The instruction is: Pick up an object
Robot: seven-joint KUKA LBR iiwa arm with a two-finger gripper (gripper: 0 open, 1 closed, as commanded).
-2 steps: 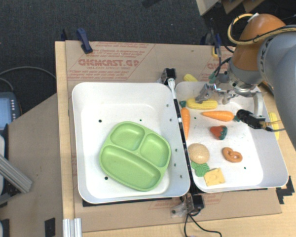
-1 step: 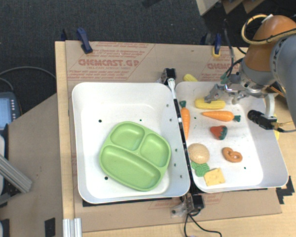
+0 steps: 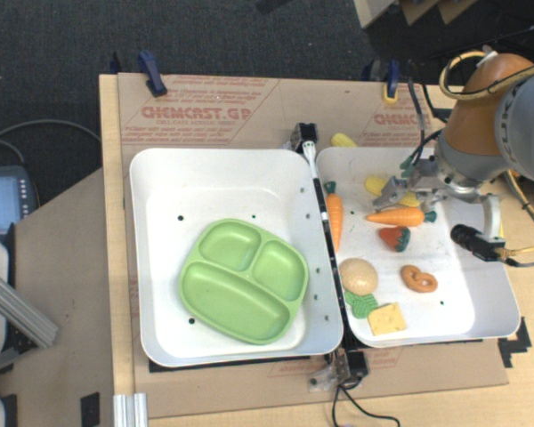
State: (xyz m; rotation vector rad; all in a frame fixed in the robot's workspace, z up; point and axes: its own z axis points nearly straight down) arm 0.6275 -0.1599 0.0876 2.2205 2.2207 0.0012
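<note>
A dark carpeted floor surrounds the desk (image 3: 205,105), a brown board printed with red lettering and held by blue clamps (image 3: 151,71) at its far edge, carrying two shallow white bins side by side.

The likeliest target is the carrot (image 3: 397,217) lying crosswise in the far half of the right bin (image 3: 489,323), orange with a green tip pointing toward the arm. It sits directly under the end effector (image 3: 409,194), apparently touching it, though whether the fingers are spread or pinching the carrot cannot be told from this slanted view, since the wrist hides them. Judging by that closeness, the arm is placed for a grasp on this piece, with the lift not yet shown.

Just in front of the carrot is a small red piece (image 3: 393,237), and just behind it a yellow piece (image 3: 377,185). A second carrot (image 3: 335,221) lies lengthwise along the wall shared by the bins. Nearer the camera are a pretzel (image 3: 419,279), a tan round bun (image 3: 358,276), a green leafy piece (image 3: 363,303) and a cheese wedge (image 3: 386,318), all well apart from the end effector. The toys look scattered loosely so each can be taken singly.

The left bin (image 3: 160,185) holds a green divided plate (image 3: 242,281), lying flat.
</note>
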